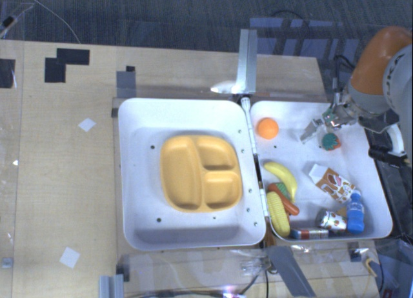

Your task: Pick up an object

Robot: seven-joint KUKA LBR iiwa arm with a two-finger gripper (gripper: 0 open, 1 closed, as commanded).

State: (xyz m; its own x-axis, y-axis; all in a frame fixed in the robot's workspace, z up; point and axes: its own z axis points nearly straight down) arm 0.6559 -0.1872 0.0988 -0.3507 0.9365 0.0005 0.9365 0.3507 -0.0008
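The right bin [381,190] holds several toys: an orange ball [267,128], a banana [282,177], a corn cob [277,209], a small carton [331,184], a blue bottle [355,216] and a small green and red toy [331,140]. My gripper [322,128] hangs over the bin's far right part, just above and left of the green and red toy. Its fingers stand apart, one reaching left toward the ball [310,133]. Nothing sits between them.
A yellow divided plate [200,173] lies in the left bin [132,161]. A red pepper-like piece [288,202], a small can [332,220] and a marker [310,233] crowd the right bin's near edge. A metal post [247,64] stands behind the bins' shared wall.
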